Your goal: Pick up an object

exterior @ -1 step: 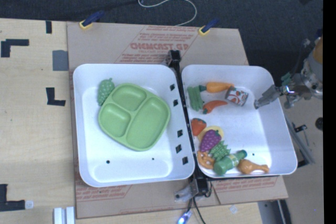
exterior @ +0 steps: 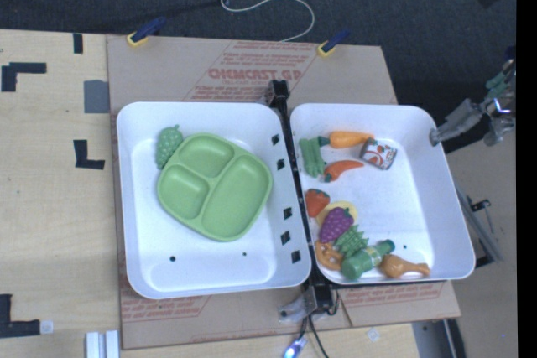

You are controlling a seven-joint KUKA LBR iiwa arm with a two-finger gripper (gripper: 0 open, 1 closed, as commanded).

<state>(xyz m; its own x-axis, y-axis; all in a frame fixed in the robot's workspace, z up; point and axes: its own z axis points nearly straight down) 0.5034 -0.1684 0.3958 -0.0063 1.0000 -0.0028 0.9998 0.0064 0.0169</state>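
Pincer sits at 3 o'clock, just outside the right bin's outer rim, on an arm entering low from the right; its opening cannot be determined. Toy foods cluster along that bin's 9-to-6 o'clock side. At 9 o'clock, the left bin holds a green divided plate.

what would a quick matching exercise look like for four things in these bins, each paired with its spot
Things:
1. green divided plate
2. small can
3. purple grapes
4. green grapes

Places:
A. right bin, near its far right part, beside a carrot
B. left bin, at the plate's far left edge
C. middle of the left bin
D. right bin, near the divider, among the toy food toward the near side

Pairs: 1-C, 2-A, 3-D, 4-B
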